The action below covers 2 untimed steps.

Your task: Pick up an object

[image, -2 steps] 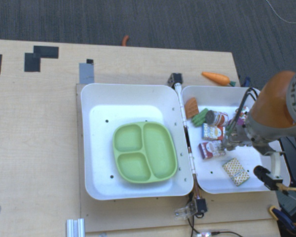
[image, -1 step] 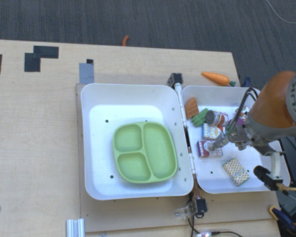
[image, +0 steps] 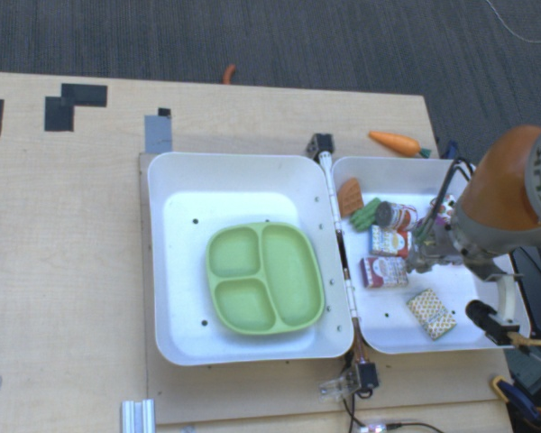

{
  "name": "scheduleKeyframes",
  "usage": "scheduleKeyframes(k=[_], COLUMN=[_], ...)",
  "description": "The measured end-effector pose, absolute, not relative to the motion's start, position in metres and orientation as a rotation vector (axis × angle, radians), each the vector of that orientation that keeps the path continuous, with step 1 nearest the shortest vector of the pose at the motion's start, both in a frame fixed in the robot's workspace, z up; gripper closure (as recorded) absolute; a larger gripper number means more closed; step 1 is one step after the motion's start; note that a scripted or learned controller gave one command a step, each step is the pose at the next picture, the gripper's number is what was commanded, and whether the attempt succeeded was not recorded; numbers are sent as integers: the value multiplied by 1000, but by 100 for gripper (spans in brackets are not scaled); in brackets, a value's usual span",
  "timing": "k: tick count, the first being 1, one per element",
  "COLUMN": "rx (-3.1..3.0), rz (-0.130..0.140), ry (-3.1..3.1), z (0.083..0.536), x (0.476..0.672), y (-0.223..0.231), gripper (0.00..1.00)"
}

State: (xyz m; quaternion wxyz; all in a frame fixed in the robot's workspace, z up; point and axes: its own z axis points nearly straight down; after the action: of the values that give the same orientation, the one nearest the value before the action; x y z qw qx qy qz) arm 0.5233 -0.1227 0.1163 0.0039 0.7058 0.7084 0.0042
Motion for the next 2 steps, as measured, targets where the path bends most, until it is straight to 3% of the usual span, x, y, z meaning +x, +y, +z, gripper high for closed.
scheduleKeyframes(k=[1, 2], rx=[2211, 2208], rz=[13, 18], ry=[2221, 2203], z=[116, 89], x=[523, 494], y=[-123, -90], gripper=[0, 0])
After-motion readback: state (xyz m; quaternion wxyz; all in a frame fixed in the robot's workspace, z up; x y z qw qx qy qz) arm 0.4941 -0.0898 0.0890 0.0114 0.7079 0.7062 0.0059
